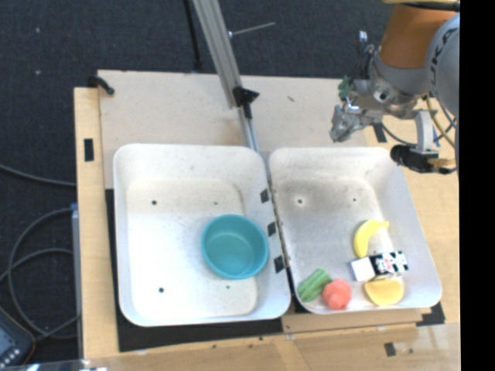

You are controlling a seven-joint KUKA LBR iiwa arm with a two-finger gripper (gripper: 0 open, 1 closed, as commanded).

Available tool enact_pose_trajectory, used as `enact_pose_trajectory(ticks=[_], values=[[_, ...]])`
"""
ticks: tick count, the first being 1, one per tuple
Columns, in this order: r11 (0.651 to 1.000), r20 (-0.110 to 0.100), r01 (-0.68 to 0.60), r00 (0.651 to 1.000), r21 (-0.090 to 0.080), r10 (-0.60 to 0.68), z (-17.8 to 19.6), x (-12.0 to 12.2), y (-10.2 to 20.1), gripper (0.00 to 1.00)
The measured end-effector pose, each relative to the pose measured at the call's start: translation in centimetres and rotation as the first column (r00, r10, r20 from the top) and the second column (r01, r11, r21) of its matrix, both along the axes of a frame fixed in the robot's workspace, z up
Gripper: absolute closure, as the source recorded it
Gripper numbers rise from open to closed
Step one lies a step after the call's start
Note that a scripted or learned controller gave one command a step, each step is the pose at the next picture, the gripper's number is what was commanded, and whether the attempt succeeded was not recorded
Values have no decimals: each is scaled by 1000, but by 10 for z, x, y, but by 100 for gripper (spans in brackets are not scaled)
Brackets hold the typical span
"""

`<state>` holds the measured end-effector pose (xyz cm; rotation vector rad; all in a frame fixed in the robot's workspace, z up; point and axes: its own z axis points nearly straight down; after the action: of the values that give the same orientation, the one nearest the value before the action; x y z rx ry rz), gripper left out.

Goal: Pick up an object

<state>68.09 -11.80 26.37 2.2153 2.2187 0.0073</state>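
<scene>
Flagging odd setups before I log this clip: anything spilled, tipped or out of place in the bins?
Nothing stands out. The teal bowl sits upright in the left bin; the small items, including a banana, cluster in the right bin's near corner. The gripper hangs above the bench beyond it.

1. Open floor was offered by the upper and middle part of the right bin.
2. Its near right corner was crowded by a banana, a small black-and-white box, a yellow piece, a red ball and a green item, set close together.
3. The left bin was obstructed by a teal bowl near its right wall.
4. A slanted metal pole stood over the bench behind the bins' shared edge.
</scene>
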Motion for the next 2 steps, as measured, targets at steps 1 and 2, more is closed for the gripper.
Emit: enact_pose_trajectory(ticks=[1,2], values=[[1000,-8,-4,1000,1,4,-13,-8,53,100],[1000,-8,-5,1000,2,5,-19,-3,110,100]])
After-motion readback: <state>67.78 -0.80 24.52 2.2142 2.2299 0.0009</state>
